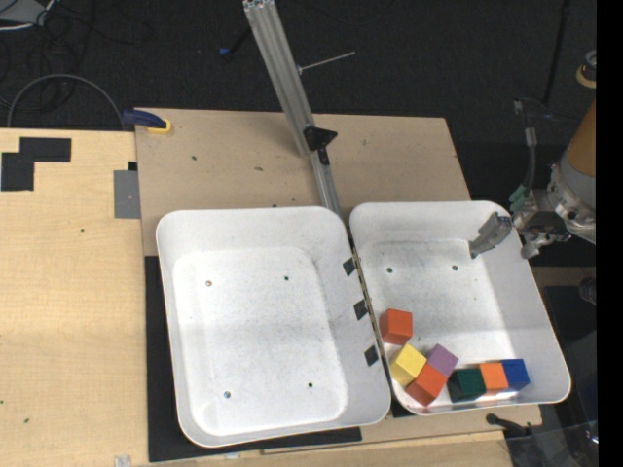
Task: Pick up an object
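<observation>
Several small blocks lie bunched in the near corner of the right bin [506,300]: an orange-red block [396,325], a yellow one [410,362], a purple one [441,360], another orange-red one [425,384], a dark green one [466,384], an orange one [494,376] and a blue one [515,373]. My gripper [509,238] hovers over the right bin's far right rim, well away from the blocks. Its fingers are spread open and nothing is between them.
The left bin [195,261] sits beside the right one, with black clips [358,307] along the shared edge. A slanted aluminium rail [287,81] rises behind the bins. A blue and yellow clamp [148,120] lies at the board's far left corner.
</observation>
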Robot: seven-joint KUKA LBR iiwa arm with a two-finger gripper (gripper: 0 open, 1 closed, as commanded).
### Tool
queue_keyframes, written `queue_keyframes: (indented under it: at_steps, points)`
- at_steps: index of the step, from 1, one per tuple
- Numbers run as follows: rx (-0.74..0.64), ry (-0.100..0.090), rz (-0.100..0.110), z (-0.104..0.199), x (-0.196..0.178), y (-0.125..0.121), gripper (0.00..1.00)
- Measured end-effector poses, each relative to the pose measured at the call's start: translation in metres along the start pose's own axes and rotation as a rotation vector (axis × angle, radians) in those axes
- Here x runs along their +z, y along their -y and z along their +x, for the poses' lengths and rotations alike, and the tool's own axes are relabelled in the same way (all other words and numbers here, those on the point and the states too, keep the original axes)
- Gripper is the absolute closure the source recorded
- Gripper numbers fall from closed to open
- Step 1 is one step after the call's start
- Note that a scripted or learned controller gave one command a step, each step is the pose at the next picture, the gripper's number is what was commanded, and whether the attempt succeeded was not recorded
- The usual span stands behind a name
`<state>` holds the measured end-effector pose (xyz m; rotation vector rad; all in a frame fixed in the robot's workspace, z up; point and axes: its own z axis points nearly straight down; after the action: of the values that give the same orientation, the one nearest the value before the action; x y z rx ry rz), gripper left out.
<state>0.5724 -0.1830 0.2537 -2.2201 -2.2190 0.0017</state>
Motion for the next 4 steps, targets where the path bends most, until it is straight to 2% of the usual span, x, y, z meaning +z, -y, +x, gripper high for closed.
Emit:
queue_keyframes:
  at_steps: [1, 2, 3, 4]
  points:
    - [0.003, -0.002, 0.007, -0.016, 0.047, 0.056, 0.0]
    - [0.002, -0.001, -0.003, -0.003, 0.164, 0.085, 0.0]
    - [0.01, -0.002, -0.001, -0.004, 0.152, 0.085, 1.0]
    - [0.016, -0.002, -0.002, -0.004, 0.153, 0.085, 0.0]
